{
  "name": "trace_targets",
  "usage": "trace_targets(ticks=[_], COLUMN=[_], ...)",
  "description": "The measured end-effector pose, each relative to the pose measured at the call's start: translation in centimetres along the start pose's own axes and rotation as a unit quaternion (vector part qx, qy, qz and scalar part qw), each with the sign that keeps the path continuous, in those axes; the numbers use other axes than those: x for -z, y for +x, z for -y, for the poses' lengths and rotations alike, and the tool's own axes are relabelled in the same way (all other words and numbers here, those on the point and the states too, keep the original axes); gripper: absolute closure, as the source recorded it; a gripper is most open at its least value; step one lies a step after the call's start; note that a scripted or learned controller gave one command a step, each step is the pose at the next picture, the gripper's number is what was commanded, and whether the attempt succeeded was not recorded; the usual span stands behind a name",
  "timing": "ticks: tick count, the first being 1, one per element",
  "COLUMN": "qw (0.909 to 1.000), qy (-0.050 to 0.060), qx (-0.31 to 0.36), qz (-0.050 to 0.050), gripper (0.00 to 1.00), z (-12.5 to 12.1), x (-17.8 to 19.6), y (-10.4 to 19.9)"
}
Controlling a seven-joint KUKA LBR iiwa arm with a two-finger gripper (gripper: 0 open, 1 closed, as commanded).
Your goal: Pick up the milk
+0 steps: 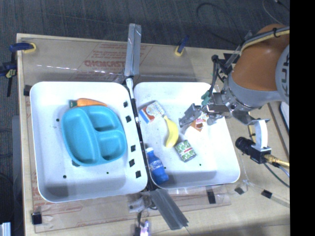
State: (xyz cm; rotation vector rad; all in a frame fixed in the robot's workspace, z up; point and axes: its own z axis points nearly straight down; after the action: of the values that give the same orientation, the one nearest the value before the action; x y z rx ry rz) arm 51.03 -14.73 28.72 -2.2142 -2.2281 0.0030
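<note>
Milk carton (151, 112) lies near the right bin's (216, 173) dividing edge, long axis slanted; the hand (193, 117), fingers apart, hovers rightward beyond the banana (171, 132).

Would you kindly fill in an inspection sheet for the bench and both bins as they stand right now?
Surface: bench bears a left bin and a right bin, side by side.
Job's things: milk carton lies in the right bin's upper left, apart from the hand.
Clutter: banana, green packet, blue bottle and a small red-brown item in the right bin; blue tray over an orange item in the left bin.
Grippers: hand low over the right bin, beside the red-brown item.
Cables: black cables right of the bins.
Surroundings: dark floor.
</note>
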Motion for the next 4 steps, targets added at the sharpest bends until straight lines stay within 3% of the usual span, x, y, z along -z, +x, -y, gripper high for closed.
trace_targets(ticks=[1,2,4], qw=[0.9992,0.9999,0.9972], qy=[0.0,-0.01,-0.015], qx=[-0.04,0.013,0.073], qz=[0.0,0.004,0.004], gripper=[0.0,0.0,0.0], z=[-5.0,-5.8,-12.8], x=[-3.0,-17.1,-17.9], y=[-6.4,-6.4,-6.5])
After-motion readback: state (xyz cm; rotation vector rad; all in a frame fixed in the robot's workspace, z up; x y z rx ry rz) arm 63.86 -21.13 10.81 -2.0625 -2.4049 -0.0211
